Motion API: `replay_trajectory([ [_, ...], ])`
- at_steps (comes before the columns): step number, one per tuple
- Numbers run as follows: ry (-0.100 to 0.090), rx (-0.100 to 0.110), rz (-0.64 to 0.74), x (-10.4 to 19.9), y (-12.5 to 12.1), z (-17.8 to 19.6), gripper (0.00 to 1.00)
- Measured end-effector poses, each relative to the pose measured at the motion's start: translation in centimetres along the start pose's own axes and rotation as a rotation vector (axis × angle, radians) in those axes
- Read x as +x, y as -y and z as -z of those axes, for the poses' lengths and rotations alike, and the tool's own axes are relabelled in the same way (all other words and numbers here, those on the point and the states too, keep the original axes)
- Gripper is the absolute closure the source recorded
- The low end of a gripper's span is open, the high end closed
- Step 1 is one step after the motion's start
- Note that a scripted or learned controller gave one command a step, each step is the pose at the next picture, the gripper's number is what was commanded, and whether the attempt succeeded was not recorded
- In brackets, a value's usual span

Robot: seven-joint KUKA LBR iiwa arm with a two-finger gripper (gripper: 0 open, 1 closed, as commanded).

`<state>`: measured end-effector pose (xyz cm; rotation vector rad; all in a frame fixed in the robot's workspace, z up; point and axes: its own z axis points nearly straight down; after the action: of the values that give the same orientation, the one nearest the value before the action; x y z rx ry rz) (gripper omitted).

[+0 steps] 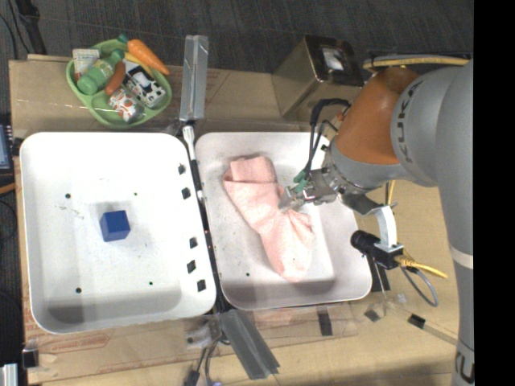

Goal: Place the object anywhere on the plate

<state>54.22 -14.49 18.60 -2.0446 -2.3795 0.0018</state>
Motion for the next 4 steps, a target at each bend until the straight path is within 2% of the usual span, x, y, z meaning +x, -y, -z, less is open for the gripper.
replay_trajectory([
  [1,0.002,-0.002,0.007,0.1,-0.1,4.6,1.0],
  [4,0.003,0.001,1.222,14.0,-3.6,4.7,1.0],
])
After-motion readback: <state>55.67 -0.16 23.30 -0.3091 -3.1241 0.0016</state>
